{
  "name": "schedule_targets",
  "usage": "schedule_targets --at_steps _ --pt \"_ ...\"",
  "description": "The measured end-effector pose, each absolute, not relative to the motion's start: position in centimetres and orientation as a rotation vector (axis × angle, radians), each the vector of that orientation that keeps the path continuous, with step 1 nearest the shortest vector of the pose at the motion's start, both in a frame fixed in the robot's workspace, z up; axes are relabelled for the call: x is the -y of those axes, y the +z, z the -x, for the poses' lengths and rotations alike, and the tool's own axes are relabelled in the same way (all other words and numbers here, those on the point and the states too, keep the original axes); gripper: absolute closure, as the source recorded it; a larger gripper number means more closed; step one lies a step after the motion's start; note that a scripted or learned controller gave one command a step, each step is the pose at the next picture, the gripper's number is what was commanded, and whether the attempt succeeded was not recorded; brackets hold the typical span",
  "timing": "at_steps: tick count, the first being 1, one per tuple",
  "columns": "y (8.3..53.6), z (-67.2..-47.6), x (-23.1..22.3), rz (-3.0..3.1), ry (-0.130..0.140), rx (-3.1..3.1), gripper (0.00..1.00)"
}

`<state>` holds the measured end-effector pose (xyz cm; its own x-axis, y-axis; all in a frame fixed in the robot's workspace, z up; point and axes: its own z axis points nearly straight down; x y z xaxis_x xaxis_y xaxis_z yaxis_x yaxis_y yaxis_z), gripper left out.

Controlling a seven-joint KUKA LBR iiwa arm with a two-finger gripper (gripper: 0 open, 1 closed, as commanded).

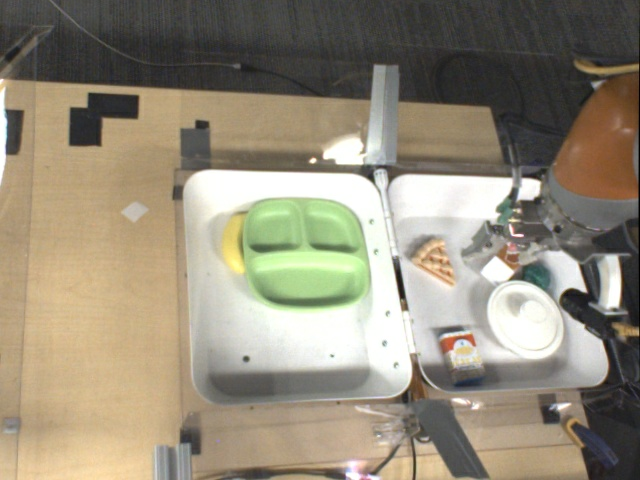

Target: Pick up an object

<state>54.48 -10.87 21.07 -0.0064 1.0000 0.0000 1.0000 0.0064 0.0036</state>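
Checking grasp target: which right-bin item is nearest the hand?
The teal object, partly hidden right under the hand. The white bowl, pizza slice and small box lie farther off.

In the right bin lie a pizza slice (434, 260), a white bowl (524, 318) and a small box (462, 355).

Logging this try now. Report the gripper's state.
Gripper: over the right bin, above the white bowl and beside the pizza slice; whether it is open or shut cannot be told.
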Motion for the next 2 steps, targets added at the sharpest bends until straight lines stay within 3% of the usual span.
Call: schedule_targets --at_steps 1,2 --pt "14.2 -48.7 9.5 -2.152 0.002 -2.288 0.00" --pt "8.8 -58.3 10.9 -2.071 0.010 -2.351 0.00"
